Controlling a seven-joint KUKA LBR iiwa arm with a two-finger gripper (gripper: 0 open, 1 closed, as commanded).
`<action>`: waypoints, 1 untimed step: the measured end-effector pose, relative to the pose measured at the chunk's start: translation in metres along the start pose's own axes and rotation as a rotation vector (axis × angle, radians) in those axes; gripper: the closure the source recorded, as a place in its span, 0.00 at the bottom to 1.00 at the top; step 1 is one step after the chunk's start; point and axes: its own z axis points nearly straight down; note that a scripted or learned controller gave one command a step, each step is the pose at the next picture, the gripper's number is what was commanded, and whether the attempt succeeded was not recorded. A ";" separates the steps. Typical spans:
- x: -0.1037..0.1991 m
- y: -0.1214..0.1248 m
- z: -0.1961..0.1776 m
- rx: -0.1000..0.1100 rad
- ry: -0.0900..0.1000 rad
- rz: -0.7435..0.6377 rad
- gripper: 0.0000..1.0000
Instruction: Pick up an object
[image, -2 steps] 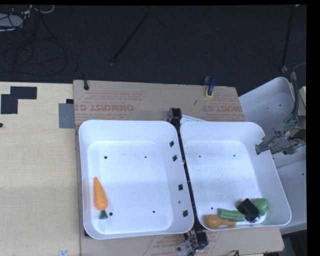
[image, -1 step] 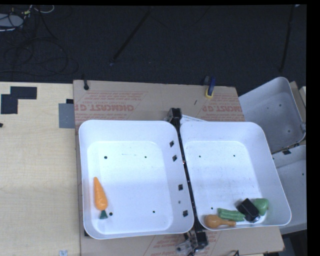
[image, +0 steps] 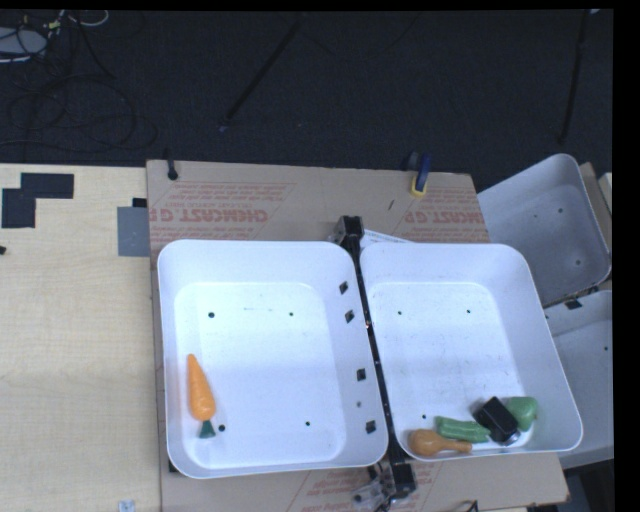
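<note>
In my left bin (image: 170, 300) I see an orange toy carrot (image: 200, 390) lying flat near the left wall, its small green top pointing toward the near edge. In my right bin (image: 545, 330) four things huddle in the near right corner: an orange-tan pear-like piece (image: 437, 443) lying on its side, a long green pod-like piece (image: 461, 430) just beside it, a black block (image: 497, 419) tilted and touching the pod, and a rounded green piece (image: 523, 410) partly behind the block.

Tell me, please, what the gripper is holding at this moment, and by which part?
It cannot be told; the carrot lies loose in the left bin.
</note>
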 end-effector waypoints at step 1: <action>-0.016 -0.002 0.207 0.016 0.007 0.001 0.00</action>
